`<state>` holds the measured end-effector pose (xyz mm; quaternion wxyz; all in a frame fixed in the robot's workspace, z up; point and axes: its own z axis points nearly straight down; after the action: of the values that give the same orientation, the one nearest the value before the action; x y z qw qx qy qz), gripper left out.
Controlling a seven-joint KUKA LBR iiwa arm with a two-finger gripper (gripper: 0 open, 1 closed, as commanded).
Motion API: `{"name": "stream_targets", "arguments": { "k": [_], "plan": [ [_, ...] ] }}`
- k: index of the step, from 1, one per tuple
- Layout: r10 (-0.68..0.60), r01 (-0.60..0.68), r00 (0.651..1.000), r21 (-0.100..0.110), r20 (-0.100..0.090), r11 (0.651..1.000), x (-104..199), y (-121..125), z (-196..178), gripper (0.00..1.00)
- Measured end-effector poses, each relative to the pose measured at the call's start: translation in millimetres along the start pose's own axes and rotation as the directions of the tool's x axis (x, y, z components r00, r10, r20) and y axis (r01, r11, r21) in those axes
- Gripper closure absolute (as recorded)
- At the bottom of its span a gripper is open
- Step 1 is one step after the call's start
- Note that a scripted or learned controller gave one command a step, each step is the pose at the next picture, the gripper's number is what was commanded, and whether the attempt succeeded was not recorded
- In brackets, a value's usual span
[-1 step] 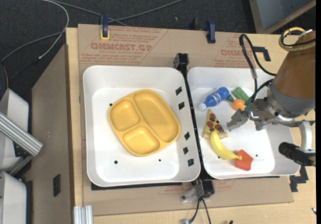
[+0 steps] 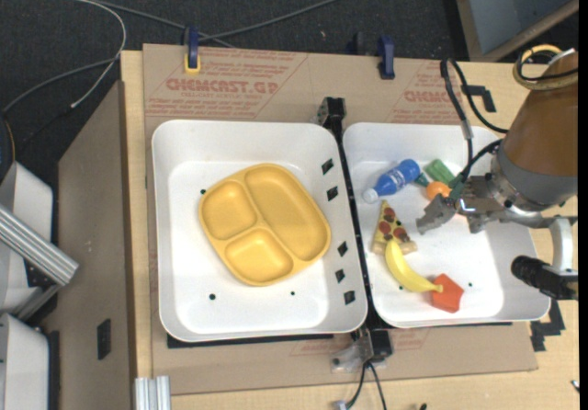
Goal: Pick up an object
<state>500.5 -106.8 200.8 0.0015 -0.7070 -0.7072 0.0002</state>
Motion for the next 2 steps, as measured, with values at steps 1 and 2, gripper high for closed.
{"name": "stream_targets", "arguments": {
  "k": [1,2],
  "plan": [
    [0.001,-0.001,1.0,0.005,-0.001,1.0,8.3,-3.3,59.5,0.0],
    [0.002,-0.002,1.0,-0.001,0.001,1.0,8.4,-2.7,110.9,0.0]
  ]
}}
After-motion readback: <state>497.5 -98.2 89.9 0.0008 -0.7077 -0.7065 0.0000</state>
